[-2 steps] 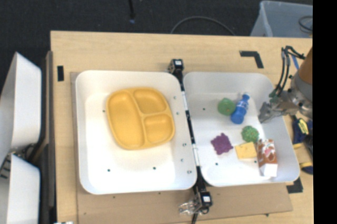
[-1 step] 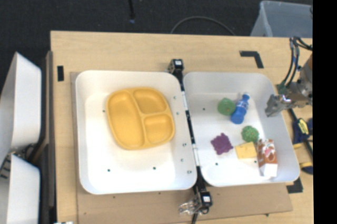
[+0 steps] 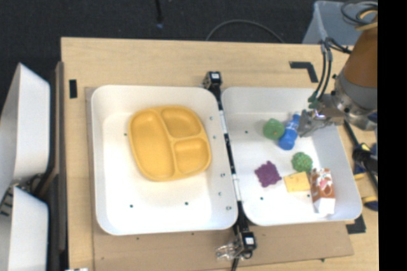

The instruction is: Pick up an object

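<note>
A: Claw [image 3: 310,124] sits low in right bin [image 3: 251,203], near its right wall. Fingers: can't tell, too blurred.

B: What's closest?

A: Blue item [image 3: 289,136] just left of the tip, maybe touching, can't tell. Green ball [image 3: 274,129] just beside that, further left.

B: Room to move?

A: Bare floor along the bin's top and left side. Lower right is crowded: green lump [image 3: 303,161], yellow card [image 3: 296,182], purple piece [image 3: 268,173], carton [image 3: 322,191] by the right wall.

B: Left bin [image 3: 105,212]?

A: Yellow tray [image 3: 170,142] in the middle, bare margin all round, well apart from the claw.
</note>
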Robot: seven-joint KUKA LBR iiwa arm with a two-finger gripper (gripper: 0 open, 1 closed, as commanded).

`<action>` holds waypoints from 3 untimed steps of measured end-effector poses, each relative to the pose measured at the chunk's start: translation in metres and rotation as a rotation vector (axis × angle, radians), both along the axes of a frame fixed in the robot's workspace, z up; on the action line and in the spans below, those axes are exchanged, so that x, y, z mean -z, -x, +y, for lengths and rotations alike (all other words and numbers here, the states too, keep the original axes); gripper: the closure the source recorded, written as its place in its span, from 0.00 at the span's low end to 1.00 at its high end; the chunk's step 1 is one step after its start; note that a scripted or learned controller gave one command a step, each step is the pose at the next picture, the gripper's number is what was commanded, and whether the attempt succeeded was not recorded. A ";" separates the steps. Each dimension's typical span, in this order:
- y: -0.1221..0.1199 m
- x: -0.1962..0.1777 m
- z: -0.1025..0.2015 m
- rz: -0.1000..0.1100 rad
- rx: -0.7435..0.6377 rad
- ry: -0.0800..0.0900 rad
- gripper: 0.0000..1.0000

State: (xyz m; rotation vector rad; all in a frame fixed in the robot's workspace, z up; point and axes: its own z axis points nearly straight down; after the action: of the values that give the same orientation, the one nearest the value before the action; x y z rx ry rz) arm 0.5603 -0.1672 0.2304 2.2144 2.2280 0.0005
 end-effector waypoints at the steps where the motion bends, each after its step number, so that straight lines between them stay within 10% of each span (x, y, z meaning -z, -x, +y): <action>1: -0.008 -0.011 0.053 -0.003 -0.001 0.000 1.00; 3: -0.030 -0.009 0.153 0.001 -0.001 -0.001 1.00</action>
State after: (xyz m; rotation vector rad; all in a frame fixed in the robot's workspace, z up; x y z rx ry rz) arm 0.5899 -0.0146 0.2396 2.2146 2.2300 0.0002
